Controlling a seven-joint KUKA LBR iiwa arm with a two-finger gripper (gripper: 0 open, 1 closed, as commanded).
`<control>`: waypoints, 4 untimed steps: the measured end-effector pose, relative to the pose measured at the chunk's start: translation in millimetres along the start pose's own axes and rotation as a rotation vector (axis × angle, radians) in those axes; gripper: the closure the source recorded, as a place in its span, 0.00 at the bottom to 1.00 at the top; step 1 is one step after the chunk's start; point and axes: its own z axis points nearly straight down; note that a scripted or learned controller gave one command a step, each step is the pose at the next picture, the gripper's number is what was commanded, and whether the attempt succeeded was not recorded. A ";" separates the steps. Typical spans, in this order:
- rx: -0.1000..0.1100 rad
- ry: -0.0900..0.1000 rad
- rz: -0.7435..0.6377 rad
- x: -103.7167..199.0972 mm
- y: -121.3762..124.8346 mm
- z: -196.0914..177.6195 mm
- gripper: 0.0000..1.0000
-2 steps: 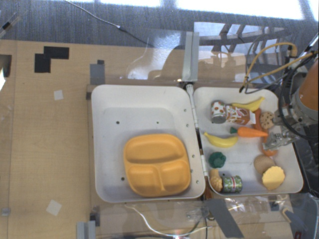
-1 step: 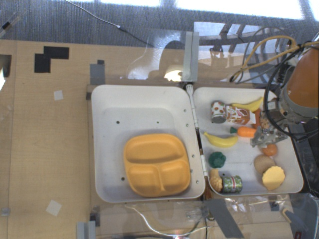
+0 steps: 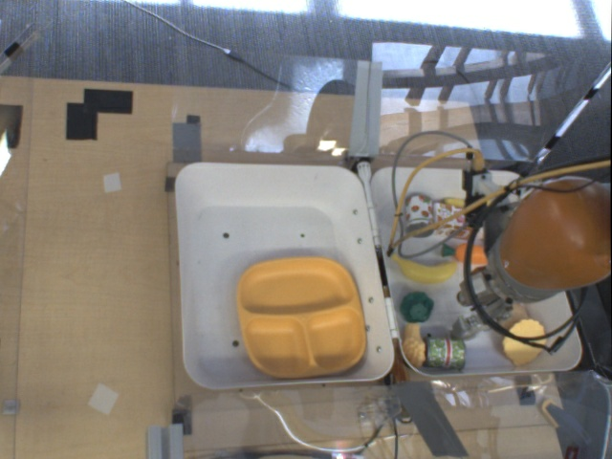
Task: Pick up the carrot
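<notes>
Two white bins sit side by side on the bench (image 3: 86, 285). The left bin (image 3: 206, 256) has a yellow plate (image 3: 301, 316) with three parts in it, and that looks like the spot made ready to take things. The right bin (image 3: 572, 357) holds the small toys, all close together. I can see a green lid shape (image 3: 417, 306), a little can (image 3: 445, 353), a yellow banana-like curve (image 3: 427, 269) and a pale yellow lump (image 3: 524, 338).

A small orange bit (image 3: 471, 253) peeks out just beside the arm (image 3: 555, 237), by the yellow curve. I think that is the carrot, but most of it is hidden. The arm hangs right over that bin, likely so it can come down on the carrot. Whether the jaws are spread or pressed together, I cannot tell.
</notes>
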 end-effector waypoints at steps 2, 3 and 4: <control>-0.002 -0.003 -0.369 65.0 13.5 -129.9 1.00; -0.004 -0.007 -0.660 74.2 16.0 -156.5 1.00; -0.002 -0.007 -1.054 82.8 3.6 -128.6 1.00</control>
